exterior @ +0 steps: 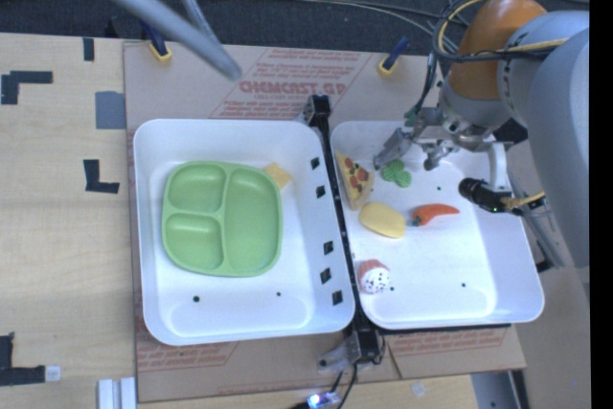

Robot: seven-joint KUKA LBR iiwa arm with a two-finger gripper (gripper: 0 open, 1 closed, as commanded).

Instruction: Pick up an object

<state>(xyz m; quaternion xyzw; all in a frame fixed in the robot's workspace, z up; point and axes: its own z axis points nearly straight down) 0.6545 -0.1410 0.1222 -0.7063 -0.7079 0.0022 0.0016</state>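
- the gripper (410, 155) hangs over the far side of the right bin (498, 297), fingers apart, nothing between them.
- a green toy (396, 174) sits just beneath its left finger.
- near it lie a pizza slice (355, 179), a yellow lemon (382, 219) and an orange carrot (436, 215).
- in the left bin (239, 321) rests a green divided plate (222, 217).
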